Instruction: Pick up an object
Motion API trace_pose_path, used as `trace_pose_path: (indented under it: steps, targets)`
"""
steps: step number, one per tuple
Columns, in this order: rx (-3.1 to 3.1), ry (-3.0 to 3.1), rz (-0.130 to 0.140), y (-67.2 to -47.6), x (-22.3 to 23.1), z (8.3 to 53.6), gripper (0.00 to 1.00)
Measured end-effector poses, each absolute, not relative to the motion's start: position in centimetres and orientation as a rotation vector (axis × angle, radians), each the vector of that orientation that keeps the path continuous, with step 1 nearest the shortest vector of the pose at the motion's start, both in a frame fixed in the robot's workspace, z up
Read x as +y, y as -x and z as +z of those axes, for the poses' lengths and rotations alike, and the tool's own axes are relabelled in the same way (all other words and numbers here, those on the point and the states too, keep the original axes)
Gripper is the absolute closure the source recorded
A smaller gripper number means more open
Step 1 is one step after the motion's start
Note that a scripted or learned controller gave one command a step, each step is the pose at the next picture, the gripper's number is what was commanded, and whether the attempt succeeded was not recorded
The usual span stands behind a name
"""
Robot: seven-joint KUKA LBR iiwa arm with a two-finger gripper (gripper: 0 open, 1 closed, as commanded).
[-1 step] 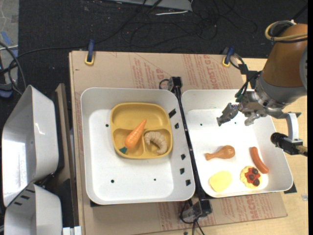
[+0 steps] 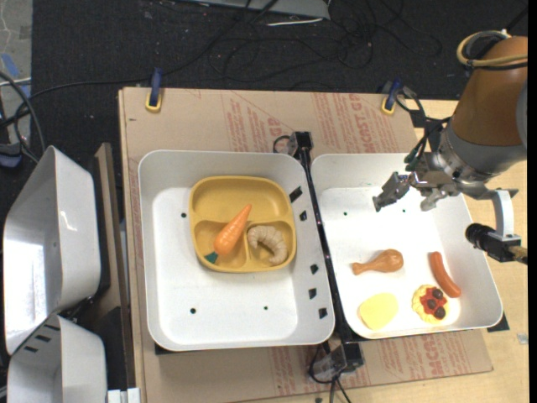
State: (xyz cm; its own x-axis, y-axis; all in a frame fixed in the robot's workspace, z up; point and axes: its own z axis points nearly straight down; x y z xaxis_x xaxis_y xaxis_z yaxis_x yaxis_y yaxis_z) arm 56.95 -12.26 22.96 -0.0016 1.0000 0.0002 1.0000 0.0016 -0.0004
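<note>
The end effector point(image 2: 393, 193) hangs over the right bin's point(image 2: 352, 170) bare upper part, seemingly part-open and gripping nothing; the drumstick point(image 2: 379, 264), nearest toy below it, lies well apart, leaving room to descend

Bright even overhead light, soft shadows, sharp.

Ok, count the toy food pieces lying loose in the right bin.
4. The chicken drumstick lies mid-bin, the sausage near the right wall, the yellow round piece at the front, and the small pizza at front right. None looks hidden.
</note>
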Motion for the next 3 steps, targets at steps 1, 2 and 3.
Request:
trace_pose_path:
  steps: [1, 2, 3]
  targets:
    - [-2.22, 2.218, 0.004, -57.7, -11.9, 18.2, 0.0]
    - [-2.219, 2.219, 0.005, -58.3, -11.5, 12.2, 0.0]
    - [-2.218, 2.22, 0.004, -58.2, -11.4, 9.0, 0.0]
